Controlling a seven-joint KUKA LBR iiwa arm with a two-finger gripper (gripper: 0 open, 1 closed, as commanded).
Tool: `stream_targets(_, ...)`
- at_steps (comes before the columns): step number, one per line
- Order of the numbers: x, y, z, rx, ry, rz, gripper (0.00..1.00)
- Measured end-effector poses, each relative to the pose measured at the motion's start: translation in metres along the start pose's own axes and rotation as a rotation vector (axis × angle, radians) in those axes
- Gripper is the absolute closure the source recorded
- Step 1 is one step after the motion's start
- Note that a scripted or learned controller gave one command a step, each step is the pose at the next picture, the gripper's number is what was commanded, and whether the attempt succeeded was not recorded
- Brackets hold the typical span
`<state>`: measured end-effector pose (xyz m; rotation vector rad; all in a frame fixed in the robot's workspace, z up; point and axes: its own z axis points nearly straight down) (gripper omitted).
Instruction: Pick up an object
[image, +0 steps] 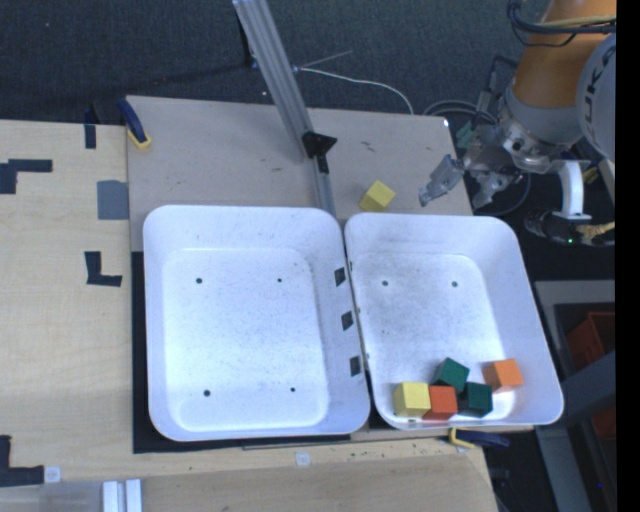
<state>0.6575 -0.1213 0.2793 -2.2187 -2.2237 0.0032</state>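
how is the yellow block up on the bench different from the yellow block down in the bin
The yellow block on the bench lies alone outside both bins, above the right bin; the yellow block in the bin sits at its near edge, against a red-orange block. The bench one looks duller and turned cornerwise. Both are small yellow cubes.

Bins: two, white, side by side on the desk (230, 160) — left bin (160, 300), right bin (520, 290).
Yellow cubes: two — one in the right bin (410, 399), one on the desk (377, 196).
Orange cubes: two (503, 374), (442, 401).
Green cubes: two (452, 373), (478, 398).
Cubes in all: six.
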Motion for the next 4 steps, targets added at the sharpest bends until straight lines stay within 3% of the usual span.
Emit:
stream_targets(1, -0.006, 0.024, 0.083, 0.005, 0.000, 0.000, 0.00)
stream_targets(2, -0.041, -0.066, 0.133, 0.010, 0.001, 0.007, 0.00)
stream_targets(3, -0.038, -0.062, 0.130, 0.000, 0.001, 0.001, 0.00)
stream_targets(4, -0.026, -0.012, 0.149, -0.002, 0.001, -0.002, 0.00)
